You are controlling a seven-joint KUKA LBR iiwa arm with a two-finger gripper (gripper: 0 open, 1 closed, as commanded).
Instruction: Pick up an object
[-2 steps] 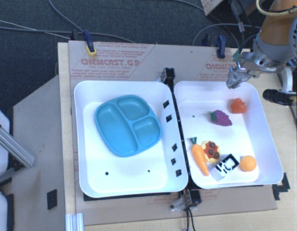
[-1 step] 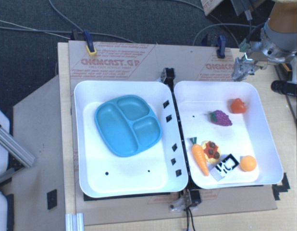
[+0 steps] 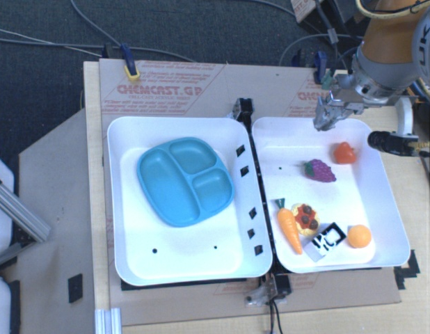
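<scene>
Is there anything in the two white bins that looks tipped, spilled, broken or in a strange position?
Nothing stands out. The blue three-compartment plastic plate lies flat in the left white bin, turned at a slant. In the right white bin, the toy carrot touches the pizza slice toy; the purple grapes lie apart.
</scene>
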